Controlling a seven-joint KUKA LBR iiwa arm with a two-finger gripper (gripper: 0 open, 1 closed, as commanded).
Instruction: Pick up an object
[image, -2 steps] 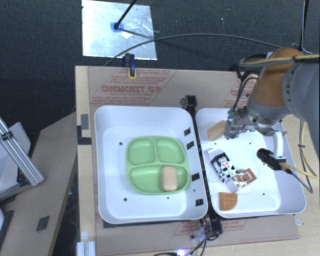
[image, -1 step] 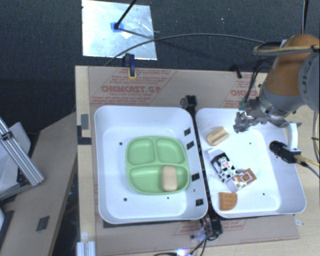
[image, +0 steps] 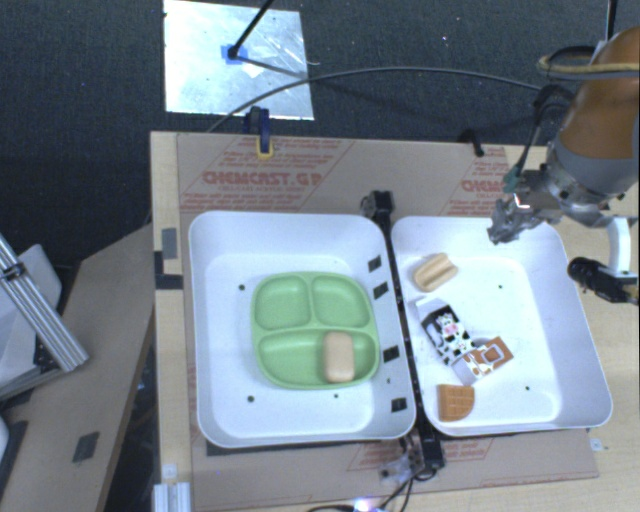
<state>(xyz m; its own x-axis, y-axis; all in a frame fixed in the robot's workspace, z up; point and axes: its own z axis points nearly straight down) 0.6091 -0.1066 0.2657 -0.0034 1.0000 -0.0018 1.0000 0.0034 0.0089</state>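
Objects for picking are lying in the right bin (image: 575, 330), with the pincer (image: 503, 228) hovering over its far edge.

Nearest the pincer, a pale bread-roll toy (image: 434, 270) is resting toward the bin's far left; a black-and-white cow-patterned item (image: 447, 333) is sitting mid-bin, touching a brown-and-white piece (image: 488, 356), and an orange waffle-like square (image: 456, 402) is lying near the front rim. Whether the pincer is released or clenched, I cannot tell at this angle; nothing is showing beneath it. Judging by looks, the roll is seeming light, rounded and possibly slippery, so closing across its short width near the middle is looking safest. Flat pieces like the waffle are likely being harder to lift off the floor. In the left bin (image: 215, 300), a green divided plate (image: 300, 330) is carrying a yellow block (image: 340, 357).
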